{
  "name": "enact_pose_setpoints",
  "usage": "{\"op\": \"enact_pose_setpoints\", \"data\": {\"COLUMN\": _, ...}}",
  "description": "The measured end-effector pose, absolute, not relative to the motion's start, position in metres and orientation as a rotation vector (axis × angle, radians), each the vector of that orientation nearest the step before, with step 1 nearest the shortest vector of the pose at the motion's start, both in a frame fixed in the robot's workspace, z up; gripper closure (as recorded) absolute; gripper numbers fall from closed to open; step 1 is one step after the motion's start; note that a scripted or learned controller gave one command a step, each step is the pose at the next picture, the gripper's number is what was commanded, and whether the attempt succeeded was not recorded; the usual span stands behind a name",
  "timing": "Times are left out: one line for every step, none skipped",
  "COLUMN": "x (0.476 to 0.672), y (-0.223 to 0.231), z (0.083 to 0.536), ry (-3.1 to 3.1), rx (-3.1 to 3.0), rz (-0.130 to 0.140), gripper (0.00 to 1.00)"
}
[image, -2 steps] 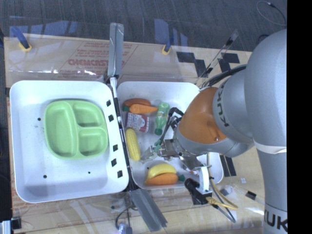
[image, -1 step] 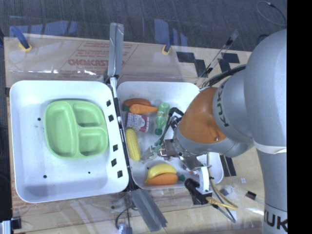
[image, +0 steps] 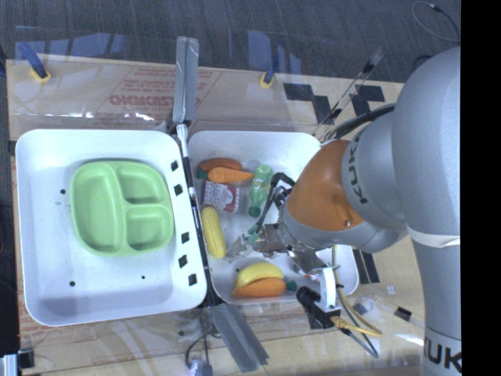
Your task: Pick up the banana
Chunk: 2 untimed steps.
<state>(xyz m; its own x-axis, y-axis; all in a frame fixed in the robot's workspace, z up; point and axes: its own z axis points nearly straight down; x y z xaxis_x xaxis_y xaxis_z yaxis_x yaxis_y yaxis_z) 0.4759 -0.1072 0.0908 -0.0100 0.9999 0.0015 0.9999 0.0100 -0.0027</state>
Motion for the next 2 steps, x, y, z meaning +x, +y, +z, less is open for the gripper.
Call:
{"op": "enact_pose_setpoints", "data": {"x": 0.475, "y": -0.092, "z": 0.09, "ry": -2.283, "rx": -2.149, "rz": 0.003, "gripper": 0.0}}
{"op": "enact_pose_setpoints", "data": {"x": 0.534, "y": -0.092, "z": 0.091, "ry": -2.204, "rx": -2.235, "rz": 0.003, "gripper": 0.0}}
